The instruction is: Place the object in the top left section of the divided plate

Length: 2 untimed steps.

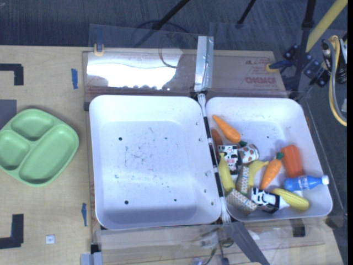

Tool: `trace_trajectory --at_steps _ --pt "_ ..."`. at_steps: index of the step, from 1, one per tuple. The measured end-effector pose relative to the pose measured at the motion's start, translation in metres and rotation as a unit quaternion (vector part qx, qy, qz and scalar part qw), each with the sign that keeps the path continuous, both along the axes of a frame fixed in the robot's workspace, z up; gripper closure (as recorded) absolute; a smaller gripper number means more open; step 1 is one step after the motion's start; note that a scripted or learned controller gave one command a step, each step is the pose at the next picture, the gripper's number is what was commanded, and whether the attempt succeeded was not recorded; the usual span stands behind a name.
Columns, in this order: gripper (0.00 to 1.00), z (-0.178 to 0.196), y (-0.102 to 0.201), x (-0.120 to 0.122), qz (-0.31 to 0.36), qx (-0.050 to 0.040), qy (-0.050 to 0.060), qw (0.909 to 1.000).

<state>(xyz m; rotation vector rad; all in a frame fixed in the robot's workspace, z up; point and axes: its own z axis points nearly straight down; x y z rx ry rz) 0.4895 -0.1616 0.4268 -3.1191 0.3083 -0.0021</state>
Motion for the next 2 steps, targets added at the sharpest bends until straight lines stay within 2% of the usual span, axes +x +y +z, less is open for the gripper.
trace_trajectory --at_steps 1,2 --pt "0.0 -0.038 0.033 -0.003 -0.001 -0.0004 0.003 1.0" --pt "0.0 0.007 0.075 -0.001 -0.007 -0.0001 0.002 1.0"
